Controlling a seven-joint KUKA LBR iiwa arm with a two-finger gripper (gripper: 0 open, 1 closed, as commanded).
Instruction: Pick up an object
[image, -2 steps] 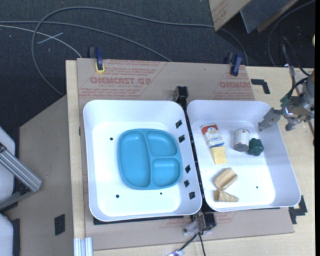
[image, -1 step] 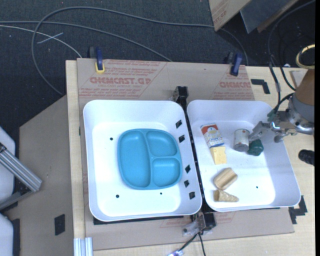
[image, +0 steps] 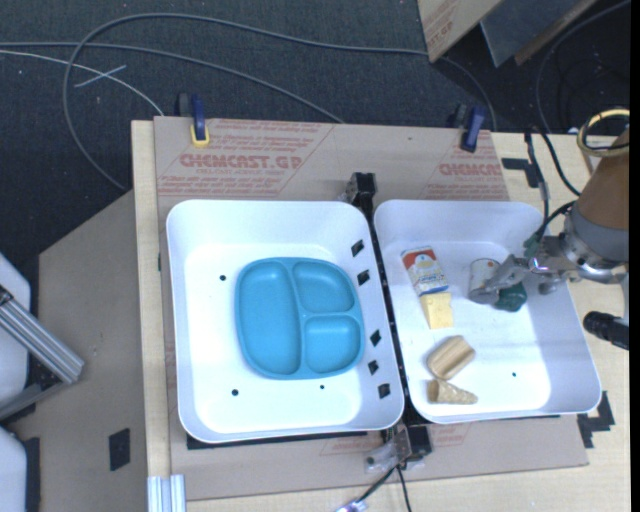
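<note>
The right bin (image: 560, 385) holds several small items. A red and white carton (image: 424, 268) lies at its left, with a yellow block (image: 436, 308) just below it. Nearer the front are a tan bread-like piece (image: 450, 355) and a tan wedge (image: 452, 393). A small dark green object (image: 514, 298) lies in the middle right. My gripper (image: 497, 282) reaches in from the right and hangs low over the bin, right beside and partly over the green object. Whether it touches that object is hidden by the gripper body.
The left bin (image: 200, 300) holds a blue divided plate (image: 299, 317). Black clips line the wall between the bins (image: 376, 300). Blue clamps (image: 199, 120) hold the cardboard base at the back. Cables run along the right edge.
</note>
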